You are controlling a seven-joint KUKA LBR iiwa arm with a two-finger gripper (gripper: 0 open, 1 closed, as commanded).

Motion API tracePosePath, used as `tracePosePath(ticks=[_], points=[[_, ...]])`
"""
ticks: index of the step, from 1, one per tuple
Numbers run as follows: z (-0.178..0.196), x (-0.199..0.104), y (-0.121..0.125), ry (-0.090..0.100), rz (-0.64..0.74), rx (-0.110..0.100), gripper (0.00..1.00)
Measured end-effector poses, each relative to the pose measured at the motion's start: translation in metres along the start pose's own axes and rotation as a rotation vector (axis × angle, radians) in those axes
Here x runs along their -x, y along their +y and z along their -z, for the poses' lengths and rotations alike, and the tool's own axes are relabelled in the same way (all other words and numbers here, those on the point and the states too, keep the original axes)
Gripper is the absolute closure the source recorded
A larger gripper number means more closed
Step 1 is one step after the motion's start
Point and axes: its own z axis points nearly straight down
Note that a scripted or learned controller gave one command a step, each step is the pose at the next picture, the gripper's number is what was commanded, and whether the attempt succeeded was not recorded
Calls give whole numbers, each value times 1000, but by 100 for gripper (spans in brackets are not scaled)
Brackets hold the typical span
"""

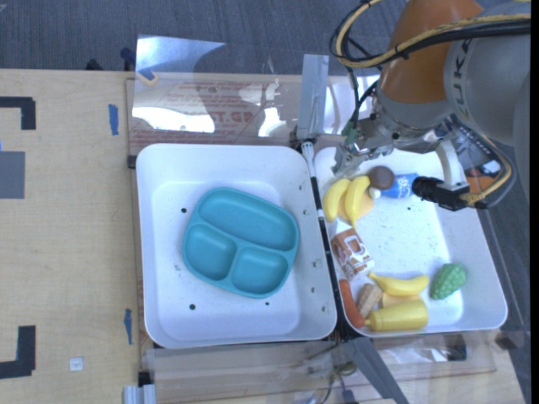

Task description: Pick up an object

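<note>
Since the arm comes in from the right, starting at the tool and working outward:

Tool: tool (pixel 364 147) sits low over the far-left corner of the right bin (pixel 482 269); can't tell if it's open or closed, too much cabling and metal in the way.

Nearest target: yellow banana bunch (pixel 349 199) just below the tool, with a small brown ball (pixel 381 178) touching its upper right.

Handling guess: bunch looks like light, hard toy plastic, smooth and curved, so probably slippery; pinching across the narrow middle of one banana seems safer than the tips.

Next out: blue bottle (pixel 402 185) beside the ball, lying down, likely to roll.

Further out: snack packet (pixel 351 252) by the left wall, then single banana (pixel 399 285), green fruit (pixel 449 281), yellow block (pixel 397 316).

Left bin: blue divided plate (pixel 241 241), wide and flat, poor to pinch.
</note>
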Motion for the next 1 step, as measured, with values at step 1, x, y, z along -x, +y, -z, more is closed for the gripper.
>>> tracePosePath(ticks=[1], points=[[-9,-5,3,-1,-258,1,100]])
